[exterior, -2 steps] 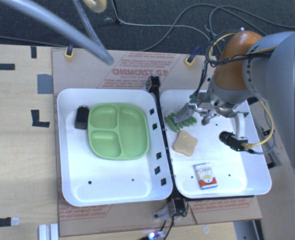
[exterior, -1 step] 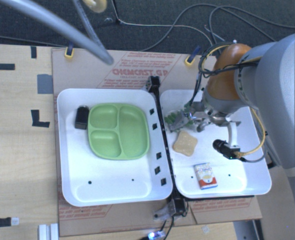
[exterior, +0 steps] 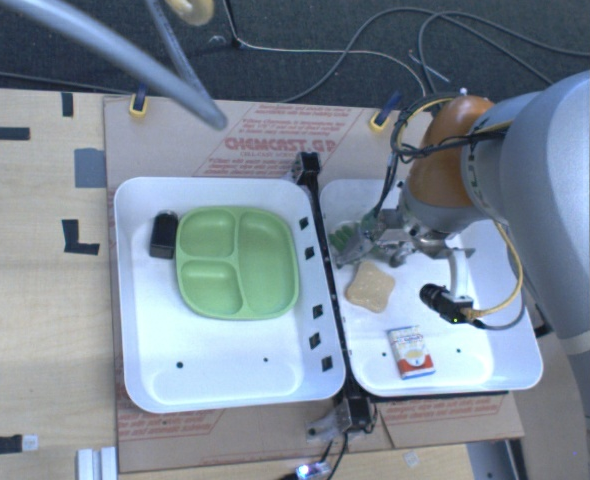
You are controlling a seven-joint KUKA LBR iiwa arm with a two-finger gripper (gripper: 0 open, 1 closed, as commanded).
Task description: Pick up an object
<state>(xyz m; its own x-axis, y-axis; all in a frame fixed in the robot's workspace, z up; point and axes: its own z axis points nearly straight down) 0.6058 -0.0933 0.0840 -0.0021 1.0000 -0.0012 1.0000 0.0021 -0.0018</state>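
Gripper (exterior: 380, 243) low in right bin (exterior: 505, 368), over green item (exterior: 347, 235) by divider; grip state: can't tell. Tan piece (exterior: 371, 288) just below. Suggest centring on one obj, avoid bin wall.

The arm's claw (exterior: 375, 246) hangs low in the right bin (exterior: 505, 368), just above a tan bread-like piece (exterior: 371, 288), with something green (exterior: 345, 236) beside it, perhaps a leaf. A small red-and-white box (exterior: 411, 352) lies nearer. The left bin (exterior: 145, 368) holds a green divided plate (exterior: 238, 262) and a black block (exterior: 163, 235).
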